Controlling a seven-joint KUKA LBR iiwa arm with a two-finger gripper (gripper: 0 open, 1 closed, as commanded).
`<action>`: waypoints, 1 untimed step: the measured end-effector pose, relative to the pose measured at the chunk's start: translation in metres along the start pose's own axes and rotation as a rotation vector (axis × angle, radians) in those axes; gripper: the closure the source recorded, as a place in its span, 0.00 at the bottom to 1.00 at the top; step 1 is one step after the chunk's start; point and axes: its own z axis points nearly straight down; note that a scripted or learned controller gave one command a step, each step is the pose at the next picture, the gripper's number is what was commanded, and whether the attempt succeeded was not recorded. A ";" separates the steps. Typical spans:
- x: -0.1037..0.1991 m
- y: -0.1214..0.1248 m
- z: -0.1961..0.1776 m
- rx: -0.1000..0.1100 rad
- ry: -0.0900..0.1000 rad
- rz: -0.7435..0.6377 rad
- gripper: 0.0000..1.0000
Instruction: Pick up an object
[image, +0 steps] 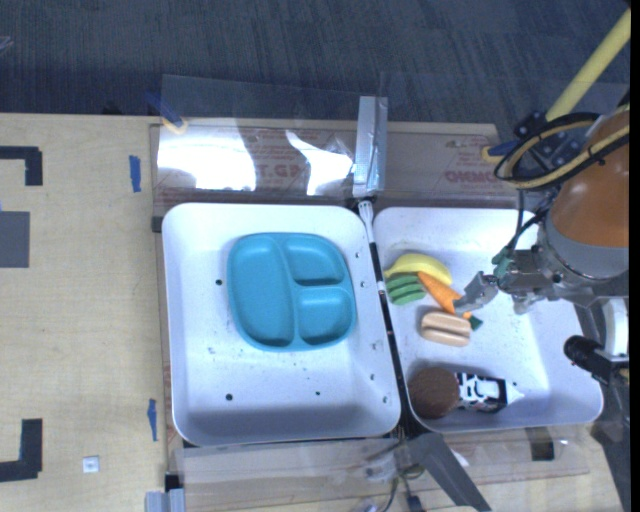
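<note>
The right bin (530, 345) holds several toy foods. A yellow banana (420, 266) lies over a green piece (404, 288), with an orange carrot (436, 291) slanting down to the right of them. Just below the carrot is a tan hot-dog bun (444, 329). A brown round object (433, 391) and a black-and-white item (483, 391) lie near the front wall. My gripper (477, 297) hangs low at the carrot's lower right tip, just above and to the right of the bun. Nothing is seen lifted.
The left bin (200, 380) holds a blue divided plate (291, 289). A metal divider post (369, 150) stands at the back between the bins. The arm's orange band (595, 205) and cables (540, 145) overhang the right bin's right side. A wooden bench top (70, 330) lies to the left.
</note>
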 end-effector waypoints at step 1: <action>0.006 0.040 0.056 0.001 0.000 0.124 0.00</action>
